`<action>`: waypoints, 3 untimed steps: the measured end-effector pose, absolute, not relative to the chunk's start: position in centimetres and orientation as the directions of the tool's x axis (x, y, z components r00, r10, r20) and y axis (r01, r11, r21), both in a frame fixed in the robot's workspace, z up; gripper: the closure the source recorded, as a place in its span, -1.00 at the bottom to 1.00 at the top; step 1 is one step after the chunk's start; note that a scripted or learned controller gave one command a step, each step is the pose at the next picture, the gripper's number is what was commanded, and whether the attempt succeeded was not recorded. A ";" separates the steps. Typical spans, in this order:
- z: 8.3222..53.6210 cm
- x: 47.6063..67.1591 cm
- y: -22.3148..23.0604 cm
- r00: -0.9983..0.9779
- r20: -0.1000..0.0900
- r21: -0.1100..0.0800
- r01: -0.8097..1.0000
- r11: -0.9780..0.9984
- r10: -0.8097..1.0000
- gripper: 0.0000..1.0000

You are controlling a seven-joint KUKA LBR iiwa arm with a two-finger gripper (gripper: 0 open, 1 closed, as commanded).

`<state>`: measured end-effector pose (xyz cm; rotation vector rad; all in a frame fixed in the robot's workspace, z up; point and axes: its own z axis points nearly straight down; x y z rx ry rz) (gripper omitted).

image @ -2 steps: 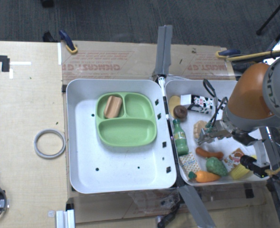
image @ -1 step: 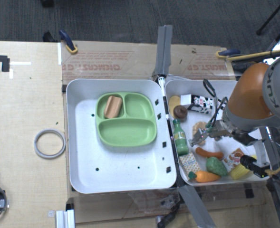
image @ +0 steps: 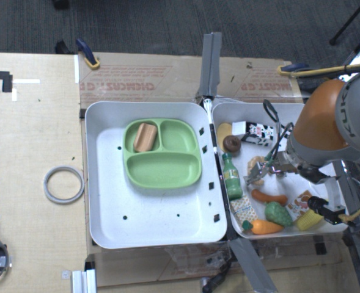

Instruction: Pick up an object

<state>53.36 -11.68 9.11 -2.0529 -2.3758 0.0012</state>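
nearby, green bottle (image: pixel 231 177), carrot (image: pixel 264 226), sausage (image: pixel 269 196)

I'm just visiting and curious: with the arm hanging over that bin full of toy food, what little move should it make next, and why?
Probably a short, straight descent. The gripper sits low in the right bin, over a bare patch between the green bottle and the orange sausage, and nothing shows between its fingers. Going down toward the sausage, which lies nearest, seems the likeliest way to grasp something.
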 end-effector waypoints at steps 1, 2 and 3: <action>10.0 53.4 -11.7 -0.142 0.001 -0.002 0.990 0.142 0.990 1.00; 9.1 49.5 -9.6 -0.077 0.000 -0.002 0.997 0.077 0.997 1.00; 10.0 49.6 -9.7 -0.073 0.000 -0.002 0.997 0.073 0.997 1.00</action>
